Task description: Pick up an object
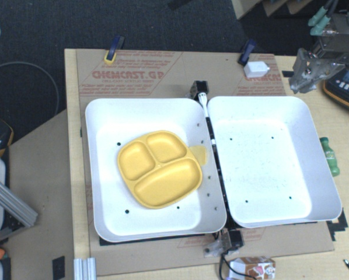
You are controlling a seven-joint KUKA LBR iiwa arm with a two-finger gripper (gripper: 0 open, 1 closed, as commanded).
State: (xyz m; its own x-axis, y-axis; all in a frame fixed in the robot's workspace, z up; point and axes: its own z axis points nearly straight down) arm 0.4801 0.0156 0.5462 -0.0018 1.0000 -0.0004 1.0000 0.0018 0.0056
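From my remote seat I look down at a slant on a table (75, 156) covered with brown board, carrying two shallow white bins side by side. The left bin (98, 156) holds the one thing worth picking: a yellow divided plate (160, 169), lying flat a little right of the bin's middle, turned at an angle, with two small compartments toward the top of the frame and one long compartment toward the bottom. A small yellow tab or scrap (198, 154) sits just beside its right rim, near the bin's right wall; I cannot tell whether it belongs to the plate. The right bin (314, 156) shows bare white floor with a few dark specks. The arm's end, a grey metal gripper (310, 74), sits at the upper right of the frame, well apart from the plate and outside both bins; it has hold of nothing, and I cannot tell how far open the jaws stand. I judge the plate to be light, stiff moulded plastic, smooth and likely slippery. Lying flat, it offers little to pinch; the raised outer rim or a ridge between compartments looks the best hold.
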